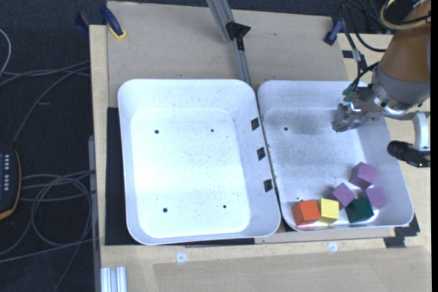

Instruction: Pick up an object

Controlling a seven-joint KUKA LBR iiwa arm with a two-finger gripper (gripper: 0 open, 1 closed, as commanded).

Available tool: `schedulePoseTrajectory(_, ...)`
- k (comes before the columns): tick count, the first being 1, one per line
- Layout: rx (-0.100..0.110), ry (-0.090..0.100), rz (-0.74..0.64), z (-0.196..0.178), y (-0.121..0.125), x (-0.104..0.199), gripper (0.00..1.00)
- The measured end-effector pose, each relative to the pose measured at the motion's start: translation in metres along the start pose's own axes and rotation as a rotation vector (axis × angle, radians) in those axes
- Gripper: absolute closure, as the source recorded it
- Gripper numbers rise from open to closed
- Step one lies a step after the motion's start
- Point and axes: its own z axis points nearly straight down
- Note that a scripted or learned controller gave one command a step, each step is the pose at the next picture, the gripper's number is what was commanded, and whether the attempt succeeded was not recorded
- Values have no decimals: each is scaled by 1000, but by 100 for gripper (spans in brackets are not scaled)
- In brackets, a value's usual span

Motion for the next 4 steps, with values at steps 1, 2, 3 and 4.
schedulePoseTrajectory(1,-1,0,0,-51,-7,4,100)
schedulePoseTrajectory(2,-1,-1,0,-94,-5,4,100)
schedulePoseTrajectory(3,1,2,-5,-102,3,55,100)
schedulePoseTrajectory(4,2,3,-6,-108,10,106,100)
